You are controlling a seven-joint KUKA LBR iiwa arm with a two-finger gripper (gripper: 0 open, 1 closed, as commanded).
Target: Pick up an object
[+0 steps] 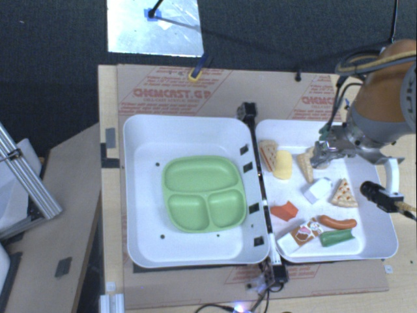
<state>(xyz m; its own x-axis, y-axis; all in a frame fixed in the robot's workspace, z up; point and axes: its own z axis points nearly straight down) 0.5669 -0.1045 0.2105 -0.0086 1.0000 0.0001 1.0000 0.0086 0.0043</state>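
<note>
Claw: hangs over the back of the right bin, near its middle; I cannot tell its state, and nothing shows in its grip.
Nearest things: a tan wedge right beneath it, a yellow block just left, a white block just toward the front.
Other candidates: pizza slice by the right wall; sausage and green pepper in the front right corner; red piece by the left wall.
Left bin: holds a green tray.
Advice: choose one thing standing apart, probably the white block; centre over it, descend straight, then close, avoiding the wedge's edge.
Risk: crowded neighbours may be nudged.
</note>
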